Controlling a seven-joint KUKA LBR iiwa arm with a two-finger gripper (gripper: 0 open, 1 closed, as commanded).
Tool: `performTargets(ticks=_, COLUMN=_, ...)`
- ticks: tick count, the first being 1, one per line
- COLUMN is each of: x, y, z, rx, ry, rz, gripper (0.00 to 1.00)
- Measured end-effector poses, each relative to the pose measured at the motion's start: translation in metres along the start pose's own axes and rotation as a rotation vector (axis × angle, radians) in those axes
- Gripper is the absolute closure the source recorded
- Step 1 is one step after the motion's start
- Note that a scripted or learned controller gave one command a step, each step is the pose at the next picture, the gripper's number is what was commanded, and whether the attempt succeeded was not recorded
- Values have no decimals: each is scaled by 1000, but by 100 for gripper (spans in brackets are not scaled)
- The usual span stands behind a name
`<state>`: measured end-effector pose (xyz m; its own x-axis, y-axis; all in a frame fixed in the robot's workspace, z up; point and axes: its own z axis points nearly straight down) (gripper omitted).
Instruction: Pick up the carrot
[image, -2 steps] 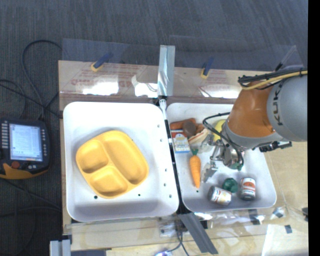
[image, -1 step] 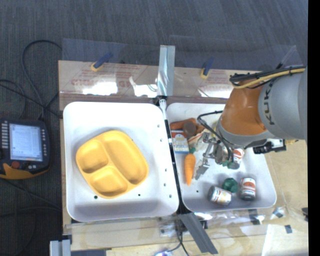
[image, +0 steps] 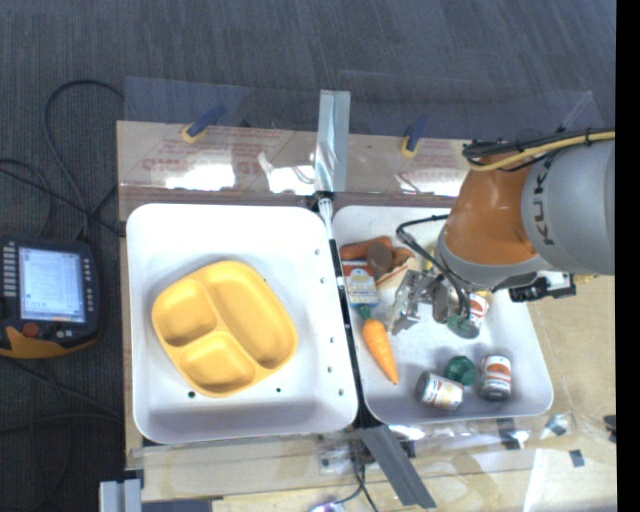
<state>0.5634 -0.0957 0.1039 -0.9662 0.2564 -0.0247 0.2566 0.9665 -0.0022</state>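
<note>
White bins (image: 235, 420), wooden bench (image: 150, 150), grey carpet (image: 60, 420)

a yellow divided plate (image: 224, 326) lies in the left bin (image: 160, 230); two small cans (image: 468, 380) stand in the right bin (image: 535, 385).

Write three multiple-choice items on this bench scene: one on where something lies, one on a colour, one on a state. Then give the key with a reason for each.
1. Where does the carrot lie?
A. In the right bin, near the wall between the bins
B. On the yellow tray
C. On the carpet

2. What colour is the divided tray in the left bin?
A. Green
B. Yellow
C. Red

3. How does the carrot stand to the gripper?
A. Clamped between its fingers
B. Lifted above the bin
C. Lying on the bin floor, just below it

Key: 1 A, it rests by the right bin's left wall. 2 B, the tray is plainly yellow. 3 C, the carrot lies flat, ungrasped.
</note>
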Motion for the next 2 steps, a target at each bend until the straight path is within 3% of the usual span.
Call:
performTargets(ticks=1, x=96, y=62, z=-83, rx=-1, ry=23, rz=226, gripper=100)
performTargets(ticks=2, x=106, y=109, z=-156, rx=-3, ry=19, rz=125, gripper=100)
